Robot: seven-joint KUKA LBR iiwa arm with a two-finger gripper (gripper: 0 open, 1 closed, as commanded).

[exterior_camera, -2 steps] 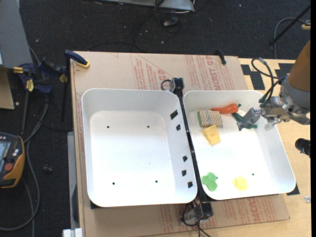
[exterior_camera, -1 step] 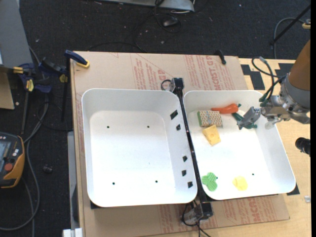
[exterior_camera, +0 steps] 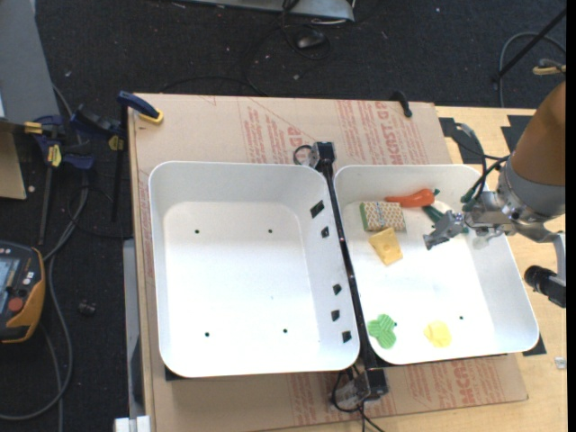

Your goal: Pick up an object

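Camera view: pincer is seen center-right over the right bin; finger state cannot be told. Nearest to it, the carrot lies upper in that bin. A slow, centered descent is advised.

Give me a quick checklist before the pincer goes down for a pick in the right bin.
1. Pincer over the shallow white right bin: ok.
2. Nothing seen between its fingers: ok.
3. Finger opening: cannot tell.
4. Nearest targets, orange carrot-shaped toy and patterned square block, lie just left of the pincer: ok.
5. Yellow wedge-shaped piece touching the block: cannot tell.
6. Green leafy toy and small yellow lump apart from each other at the near wall: ok.
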